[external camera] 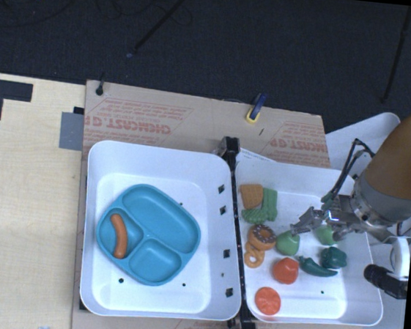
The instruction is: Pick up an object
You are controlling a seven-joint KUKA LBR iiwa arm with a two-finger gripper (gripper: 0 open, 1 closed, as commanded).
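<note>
Camera view: two white bins side by side on a cardboard sheet (195,126) over the counter (17,198). Left bin (110,160) holds a blue divided plate (155,229), set toward the bin's left-centre; an orange sausage (118,234) lies in the plate's left compartment, the other compartments bare. Right bin (366,307) carries the toy food: tan-orange piece (250,195) near its upper-left corner, touching a green ridged piece (263,207) just right of it; brown doughnut-like ring (261,237) and a tan ring (253,259) below, along the left wall; light green round piece (287,242) mid-bin; red tomato-like piece (286,269) under it; orange round piece (267,301) near the front edge; dark green pepper-like piece (317,266) and teal piece (336,255) right of centre; small green piece (326,235) by the fingers. Hand (321,220) sits low over the right bin's middle, fingers spread fairly wide, nothing visibly between them; small green piece just beside one fingertip, contact unclear. Cardboard shows mirrored red print, reversed, not legible. Yellow-blue clip (255,108) at the cardboard's rear edge.
</note>
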